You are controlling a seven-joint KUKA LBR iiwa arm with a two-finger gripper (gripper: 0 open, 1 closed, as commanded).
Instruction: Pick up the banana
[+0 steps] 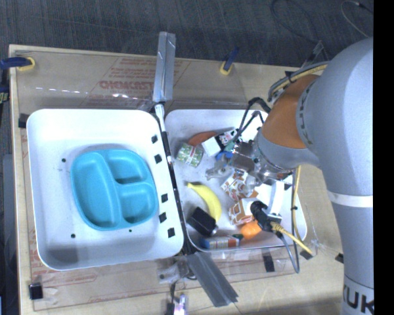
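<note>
Gripper [231,174] hangs low over the middle of the right bin [184,120], among the clutter there; whether it is released or clenched cannot be told from this angle. Nothing is visibly held by it. Just to its left and slightly below lies the banana [207,199], yellow and curved, resting on the bin floor near the left wall. A black block [201,221] sits just below the banana, touching or nearly so. An orange ball [250,229] lies further right, near the lower rim, beside a marker [221,242] stretched along that rim. Up near the top of the bin sit a green can [190,154] and a brown item [203,137]. In the left bin [52,241] rests a blue divided tray [113,188]. Both bins stand side by side on the counter [85,71].
</note>
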